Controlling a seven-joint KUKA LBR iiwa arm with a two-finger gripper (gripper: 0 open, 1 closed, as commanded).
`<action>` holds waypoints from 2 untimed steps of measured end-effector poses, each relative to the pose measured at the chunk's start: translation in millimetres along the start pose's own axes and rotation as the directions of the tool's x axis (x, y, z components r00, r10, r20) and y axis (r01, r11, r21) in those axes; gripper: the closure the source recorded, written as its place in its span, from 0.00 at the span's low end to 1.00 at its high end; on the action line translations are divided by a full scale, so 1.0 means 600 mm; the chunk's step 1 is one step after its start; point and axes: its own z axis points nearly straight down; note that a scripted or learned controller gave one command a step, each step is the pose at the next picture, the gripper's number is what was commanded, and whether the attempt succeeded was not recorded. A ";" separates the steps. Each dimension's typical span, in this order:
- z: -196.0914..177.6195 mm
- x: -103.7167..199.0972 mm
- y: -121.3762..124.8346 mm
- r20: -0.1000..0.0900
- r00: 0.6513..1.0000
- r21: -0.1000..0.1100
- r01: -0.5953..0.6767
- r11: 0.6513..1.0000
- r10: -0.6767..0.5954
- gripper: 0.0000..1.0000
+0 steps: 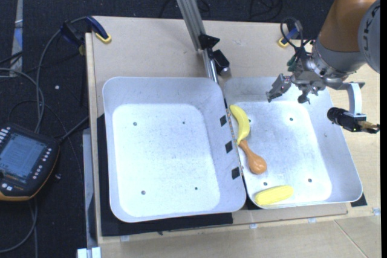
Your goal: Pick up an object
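In the right bin [326, 160], a yellow banana [240, 122] lies against the left wall. Just below it rests an orange pear-shaped object [254, 160] with a thin neck. A yellow lemon-like piece [274, 194] sits near the bin's front edge. My gripper [289, 91] hangs over the bin's far right part, above and to the right of the banana, with its fingers spread apart and nothing between them.
The left bin [121, 130] lies beside the right one. A slanted metal pole [190, 9] with a bracket rises behind the bins. A handheld pendant [21, 160] and cables lie off the bench at left. Clamps [97, 30] sit at the bench's far corners.
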 end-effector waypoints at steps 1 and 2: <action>0.099 0.006 0.010 -0.001 1.000 0.005 0.000 1.000 0.000 0.00; 0.187 0.007 0.008 0.000 1.000 0.005 0.000 1.000 0.000 0.00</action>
